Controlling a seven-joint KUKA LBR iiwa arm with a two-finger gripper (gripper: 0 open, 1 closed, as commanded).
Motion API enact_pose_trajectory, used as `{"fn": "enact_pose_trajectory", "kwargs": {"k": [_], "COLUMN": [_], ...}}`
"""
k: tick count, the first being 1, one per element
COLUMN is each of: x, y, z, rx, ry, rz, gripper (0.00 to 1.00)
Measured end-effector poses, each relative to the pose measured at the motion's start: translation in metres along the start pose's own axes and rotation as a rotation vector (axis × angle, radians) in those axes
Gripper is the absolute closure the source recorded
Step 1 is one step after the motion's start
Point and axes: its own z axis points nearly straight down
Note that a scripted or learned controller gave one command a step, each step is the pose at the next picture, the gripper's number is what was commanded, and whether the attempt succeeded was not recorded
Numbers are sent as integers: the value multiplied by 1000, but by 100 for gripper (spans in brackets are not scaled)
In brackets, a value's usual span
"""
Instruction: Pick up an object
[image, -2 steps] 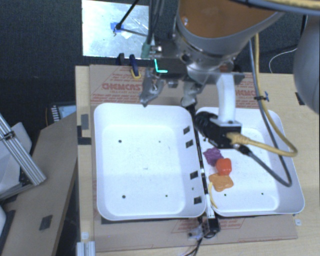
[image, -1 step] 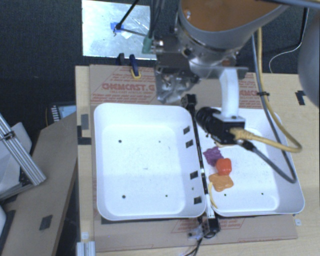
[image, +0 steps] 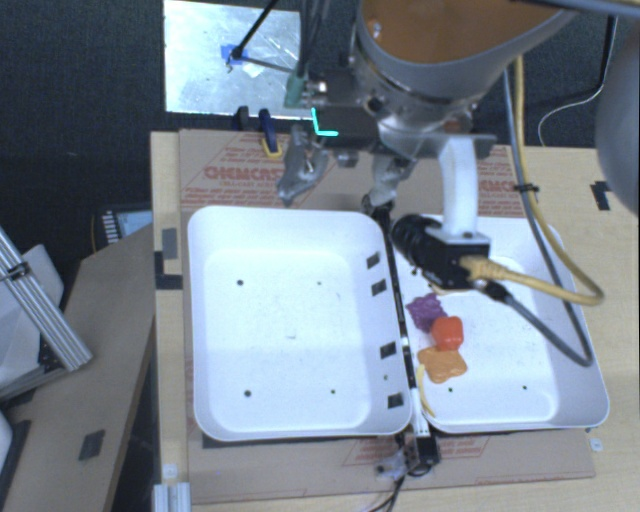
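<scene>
Logged the jaws spread wide, pinching nothing, up above the far rim of the left bin, close to its corner beside the right bin, both bins side by side on the table.

Judged the task barely begun: no object gripped, none lifted, with approach, closing and raising all left to do.

Noted three candidates in the right bin, clustered just beside the shared rim: a purple piece farthest back, a red-orange block touching or nearly touching it, and a flat orange piece nearest the camera, right against the block. Could not rule out overlap among the three.

Reckoned on a move rightward and toward the near side, then down. Saw little room on the cluster's left, hard by the bin wall and shared rim. Saw plenty of bare white floor to its right and front. Judged a grip aligned along the rim safer than one across it, to keep clear of the wall. Marked crowding as the main risk: pinching two pieces at once, or nudging one aside.
</scene>
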Motion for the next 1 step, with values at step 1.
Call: {"fn": "enact_pose_trajectory", "kwargs": {"k": [1], "x": [0], "y": [0], "z": [-12], "rx": [-3], "ry": [2], "rz": [-2], "gripper": [100]}}
